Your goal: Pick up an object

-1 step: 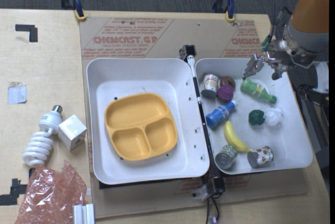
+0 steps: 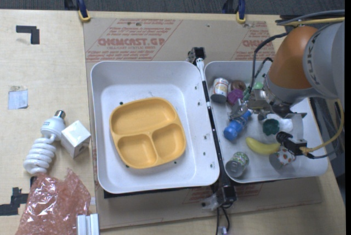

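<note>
The right bin (image 2: 312,168) holds several small things: a small tin can (image 2: 221,87), a purple piece (image 2: 236,95), a blue bottle (image 2: 234,129), a yellow banana (image 2: 262,145), a green can (image 2: 238,163), a dark green object (image 2: 270,127) and a white and red item (image 2: 282,158). My gripper (image 2: 245,107) is low in this bin, just above the blue bottle and right of the purple piece. The grey and orange arm (image 2: 299,63) covers the bin's back right part.
In the left bin (image 2: 104,168) lies a yellow divided plate (image 2: 148,132). A spiral light bulb (image 2: 43,146), a white cube (image 2: 75,138) and a crumpled pink bag (image 2: 52,203) rest on the bench at left. Cables (image 2: 323,143) hang by the arm.
</note>
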Controlling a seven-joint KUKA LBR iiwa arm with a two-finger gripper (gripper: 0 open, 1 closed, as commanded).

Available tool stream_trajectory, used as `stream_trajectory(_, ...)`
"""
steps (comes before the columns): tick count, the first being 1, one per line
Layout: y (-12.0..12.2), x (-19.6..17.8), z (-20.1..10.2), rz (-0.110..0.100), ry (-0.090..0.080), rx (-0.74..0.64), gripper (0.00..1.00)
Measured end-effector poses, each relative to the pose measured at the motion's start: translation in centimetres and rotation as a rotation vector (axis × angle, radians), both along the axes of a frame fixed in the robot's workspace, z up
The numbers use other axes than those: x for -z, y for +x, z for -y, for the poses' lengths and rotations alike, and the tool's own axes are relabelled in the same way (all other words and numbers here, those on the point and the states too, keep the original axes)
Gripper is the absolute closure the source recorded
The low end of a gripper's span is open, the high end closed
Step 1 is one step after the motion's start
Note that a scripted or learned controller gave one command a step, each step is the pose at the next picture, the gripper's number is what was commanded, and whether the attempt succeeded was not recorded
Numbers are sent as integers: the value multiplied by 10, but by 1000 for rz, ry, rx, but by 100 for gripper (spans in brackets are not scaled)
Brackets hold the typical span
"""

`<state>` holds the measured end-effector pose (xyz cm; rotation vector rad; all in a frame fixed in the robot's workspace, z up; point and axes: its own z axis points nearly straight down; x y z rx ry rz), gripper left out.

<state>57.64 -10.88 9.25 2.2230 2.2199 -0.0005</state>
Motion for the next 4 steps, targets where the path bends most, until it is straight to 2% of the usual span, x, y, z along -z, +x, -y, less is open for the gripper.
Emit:
stream_trajectory(1, 1, -10, 1, 1, 0, 3, 100)
stream_trajectory(2, 75, -117, -68, 1, -1, -4, 100)
stream_trajectory(3, 82, -121, -122, 1, -1, -4, 100)
stream_trajectory(4, 83, -131, -122, 1, -3, -6, 100)
